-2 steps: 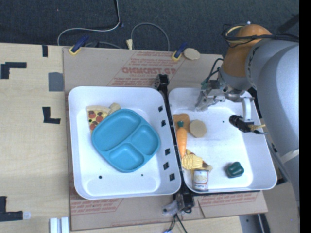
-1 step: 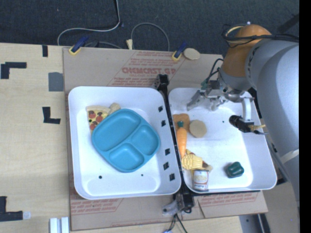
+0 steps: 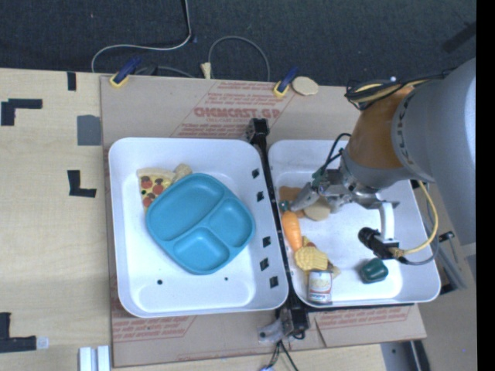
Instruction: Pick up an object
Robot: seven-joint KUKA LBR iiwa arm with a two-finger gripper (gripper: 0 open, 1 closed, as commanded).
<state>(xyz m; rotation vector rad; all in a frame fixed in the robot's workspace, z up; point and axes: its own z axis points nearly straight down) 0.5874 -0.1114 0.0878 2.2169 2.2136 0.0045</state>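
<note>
Arm reaches into the right bin [image 3: 402, 288], hand [image 3: 309, 199] low near that bin's left wall, right by a brownish item [image 3: 288, 195] and a pale round piece [image 3: 317, 212]; can't tell if it's open or closed, nothing visibly held. Same bin: carrot [image 3: 291, 229], yellow waffle-like piece [image 3: 310, 258], small can [image 3: 319, 286] by the front wall, dark green block [image 3: 375, 270] toward the front right corner. Left bin [image 3: 128, 207] holds a blue divided plate [image 3: 200, 222] with a pizza slice [image 3: 152, 185] at its back left edge.
</note>
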